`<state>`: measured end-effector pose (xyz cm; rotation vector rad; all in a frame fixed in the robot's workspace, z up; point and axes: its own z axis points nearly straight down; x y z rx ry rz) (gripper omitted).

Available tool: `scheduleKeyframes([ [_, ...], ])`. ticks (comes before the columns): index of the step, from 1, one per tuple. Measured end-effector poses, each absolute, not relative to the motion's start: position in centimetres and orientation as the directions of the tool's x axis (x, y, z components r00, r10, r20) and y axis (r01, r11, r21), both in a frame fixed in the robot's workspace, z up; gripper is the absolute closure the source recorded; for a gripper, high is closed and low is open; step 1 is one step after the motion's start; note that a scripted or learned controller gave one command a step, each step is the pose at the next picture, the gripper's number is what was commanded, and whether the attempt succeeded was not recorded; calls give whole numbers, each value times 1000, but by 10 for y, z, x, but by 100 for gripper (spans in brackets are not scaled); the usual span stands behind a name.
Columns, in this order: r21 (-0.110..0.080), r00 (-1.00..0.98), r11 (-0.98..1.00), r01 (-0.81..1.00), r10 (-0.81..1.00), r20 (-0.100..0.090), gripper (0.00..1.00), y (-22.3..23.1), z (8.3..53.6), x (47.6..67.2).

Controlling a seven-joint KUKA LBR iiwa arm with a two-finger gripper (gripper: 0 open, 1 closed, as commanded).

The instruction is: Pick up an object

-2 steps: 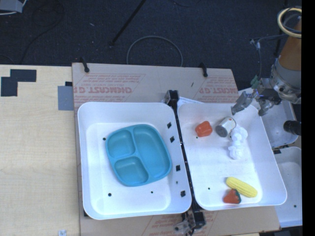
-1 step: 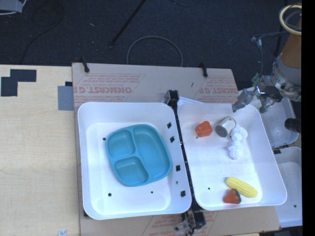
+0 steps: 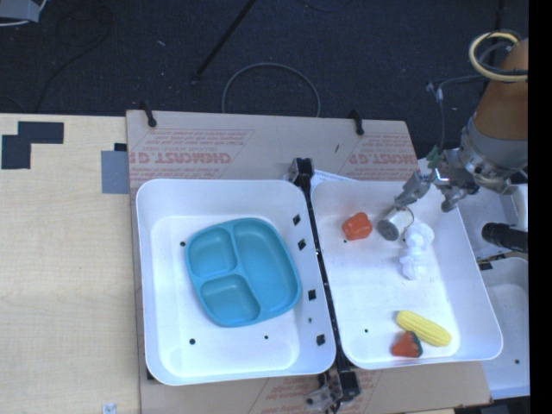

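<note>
Over the right-hand shallow white bin [image 3: 466, 257] hangs the gripper [image 3: 398, 218] of the grey arm, low near the bin's far edge. Whether its fingers are apart or together cannot be told, and nothing shows between them. No object has been lifted, so by my judgement the picking is yet to be done. Candidates lie in that bin: a small orange-red rounded toy [image 3: 356, 226] just beside the gripper, a white lumpy figure [image 3: 416, 252] close below it, and at the near end a yellow toy corn cob [image 3: 423, 328] touching a small red piece [image 3: 405, 345]. The left white bin [image 3: 164, 274] holds a blue plastic divided plate [image 3: 242, 271]. Both bins rest on brown cardboard [image 3: 259, 149] on a pale wooden worktop [image 3: 60, 257]; dark carpet with cables [image 3: 259, 67] lies beyond.
</note>
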<state>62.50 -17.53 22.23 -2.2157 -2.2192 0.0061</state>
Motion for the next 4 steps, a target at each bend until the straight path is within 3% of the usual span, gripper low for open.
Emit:
scheduleKeyframes([
  [2,-7,-5,5,1000,1000,1,0,-171,105,639],
  [3,-15,-5,5,1000,1000,3,100,-172,118,638],
  [4,2,2,-2,1000,1000,-1,100,-174,160,635],
])
